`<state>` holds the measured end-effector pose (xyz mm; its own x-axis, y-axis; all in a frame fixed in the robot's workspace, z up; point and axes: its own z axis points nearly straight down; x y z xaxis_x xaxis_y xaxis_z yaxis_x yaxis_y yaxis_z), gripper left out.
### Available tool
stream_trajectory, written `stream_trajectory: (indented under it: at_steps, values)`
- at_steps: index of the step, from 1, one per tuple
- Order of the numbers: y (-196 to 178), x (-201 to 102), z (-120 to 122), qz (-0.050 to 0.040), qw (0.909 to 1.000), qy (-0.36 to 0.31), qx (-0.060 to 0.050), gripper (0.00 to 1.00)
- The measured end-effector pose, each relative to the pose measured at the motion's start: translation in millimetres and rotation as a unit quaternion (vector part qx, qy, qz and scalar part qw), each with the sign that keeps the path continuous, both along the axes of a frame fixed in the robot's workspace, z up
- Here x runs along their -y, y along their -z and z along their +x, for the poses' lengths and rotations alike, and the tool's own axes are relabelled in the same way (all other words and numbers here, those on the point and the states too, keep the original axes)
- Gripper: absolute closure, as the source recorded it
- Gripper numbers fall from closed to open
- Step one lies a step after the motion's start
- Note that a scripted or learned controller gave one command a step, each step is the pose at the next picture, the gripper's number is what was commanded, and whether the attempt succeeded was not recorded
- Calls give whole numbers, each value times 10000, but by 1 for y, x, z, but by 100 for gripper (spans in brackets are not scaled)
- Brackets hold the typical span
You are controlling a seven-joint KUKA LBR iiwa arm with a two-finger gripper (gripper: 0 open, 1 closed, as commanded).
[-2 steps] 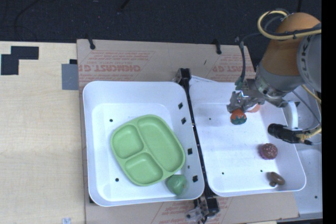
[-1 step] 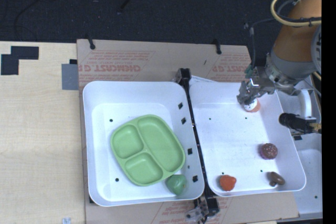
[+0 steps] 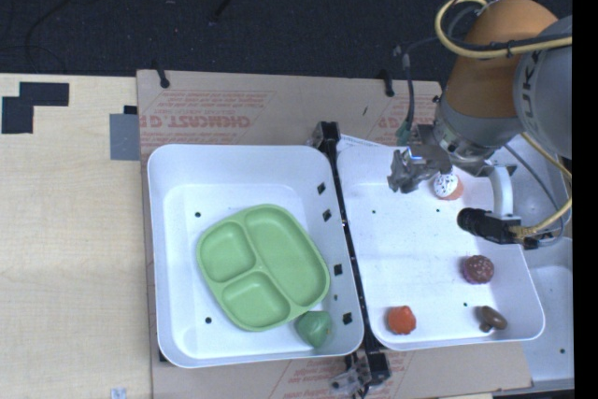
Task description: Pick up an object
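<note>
gripper (image 3: 408, 173) hangs over the right bin's (image 3: 411, 243) far end, can't tell its state, nothing visibly held, so looks like the approach step; next it'd need to drop onto the small white-orange object (image 3: 447, 186) just beside it

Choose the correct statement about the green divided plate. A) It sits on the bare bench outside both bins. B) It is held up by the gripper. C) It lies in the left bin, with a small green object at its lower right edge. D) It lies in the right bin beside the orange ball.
C: the green divided plate lies flat in the left bin, and a small green object sits at its lower right edge.
</note>
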<state>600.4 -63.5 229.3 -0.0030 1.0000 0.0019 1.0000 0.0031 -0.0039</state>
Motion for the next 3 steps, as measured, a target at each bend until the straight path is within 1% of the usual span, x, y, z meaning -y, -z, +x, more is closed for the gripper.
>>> stream_trajectory:
  at_steps: [1, 2, 3]
  values:
    - [10, -48, 0, -4, 10000, 4, -1, 100]
    - [19, -102, 8, -3, 10000, -2, 3, 100]
    - [23, -149, 9, -5, 10000, -3, 5, 100]
